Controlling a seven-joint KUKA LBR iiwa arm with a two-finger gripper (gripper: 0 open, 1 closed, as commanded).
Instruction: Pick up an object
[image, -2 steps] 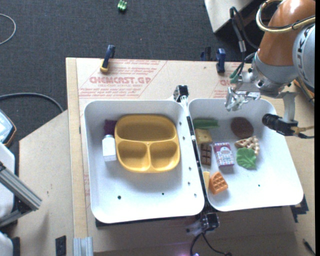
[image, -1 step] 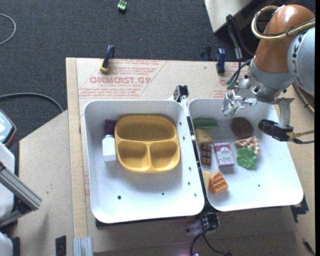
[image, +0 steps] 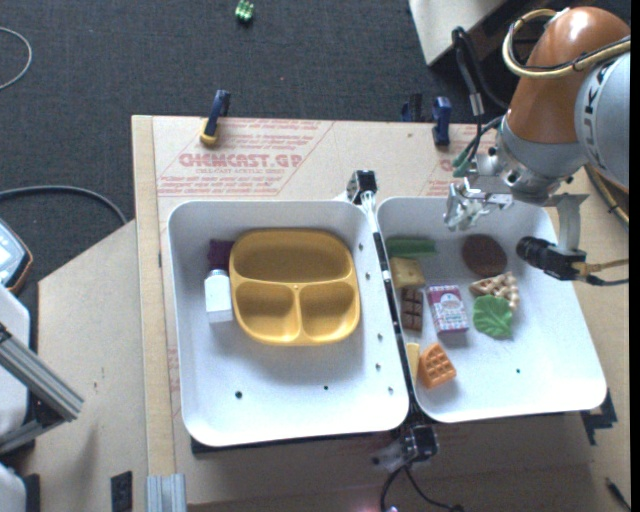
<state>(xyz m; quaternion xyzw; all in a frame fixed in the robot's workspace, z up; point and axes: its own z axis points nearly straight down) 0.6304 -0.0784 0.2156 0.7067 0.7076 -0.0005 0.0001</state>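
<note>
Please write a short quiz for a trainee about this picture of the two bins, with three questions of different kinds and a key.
1. True or false: the yellow tray lies in the right bin.
2. Which item is nearest the end effector? A) brown patty B) waffle C) white bottle
3. Fill in: the red carton lies just left of the green ____.

Key
1. False; it lies in the left bin.
2. A
3. leaf
</note>
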